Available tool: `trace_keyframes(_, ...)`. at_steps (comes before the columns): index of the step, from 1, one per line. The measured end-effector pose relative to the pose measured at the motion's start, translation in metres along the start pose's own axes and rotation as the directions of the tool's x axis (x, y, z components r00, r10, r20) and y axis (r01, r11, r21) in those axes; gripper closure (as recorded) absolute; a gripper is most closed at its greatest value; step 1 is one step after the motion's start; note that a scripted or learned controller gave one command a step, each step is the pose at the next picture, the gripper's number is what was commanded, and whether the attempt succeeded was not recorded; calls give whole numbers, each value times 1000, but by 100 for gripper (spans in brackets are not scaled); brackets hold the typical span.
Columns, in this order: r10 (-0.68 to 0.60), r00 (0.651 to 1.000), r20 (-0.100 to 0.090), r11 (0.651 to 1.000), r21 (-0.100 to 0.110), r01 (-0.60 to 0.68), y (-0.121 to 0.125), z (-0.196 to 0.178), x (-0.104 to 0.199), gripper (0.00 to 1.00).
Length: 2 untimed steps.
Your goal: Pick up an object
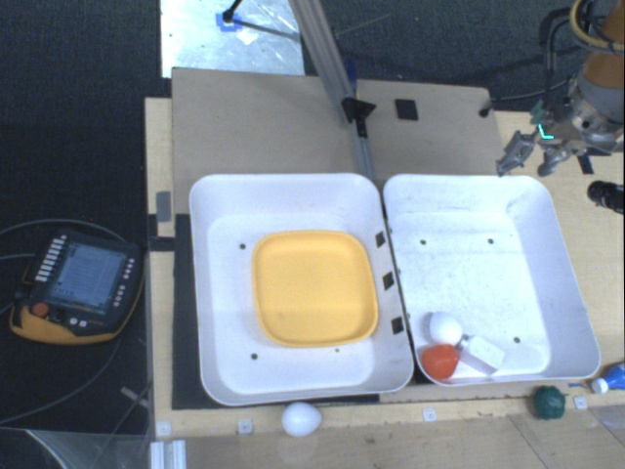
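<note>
My gripper [532,156] hovers above the back right corner of the right bin [488,233], its two fingers spread open with nothing between them. In that bin's front left corner lie a white ball [445,327], a red-orange round object [440,361] and a small white block [482,354], close together. A square yellow plate [315,286] rests flat in the middle of the left bin [225,262]. All of these are far from the gripper.
A white egg-shaped object [302,419] lies on the bench in front of the left bin. A dark green ball [549,403] and a small blue-tipped item [610,380] sit off the right bin's front right corner. A teach pendant [80,286] lies far left.
</note>
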<state>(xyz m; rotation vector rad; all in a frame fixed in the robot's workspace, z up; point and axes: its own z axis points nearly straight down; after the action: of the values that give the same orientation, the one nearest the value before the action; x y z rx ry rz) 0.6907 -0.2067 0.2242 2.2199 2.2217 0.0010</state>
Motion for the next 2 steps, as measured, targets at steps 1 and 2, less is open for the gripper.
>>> trace_keyframes(1, 0, 1000, 0, 1000, 0, 0, 0, 0, 0, 0)
trace_keyframes(2, 0, 1000, -1, 1000, 3, 0, 1, 43, 5, 0)
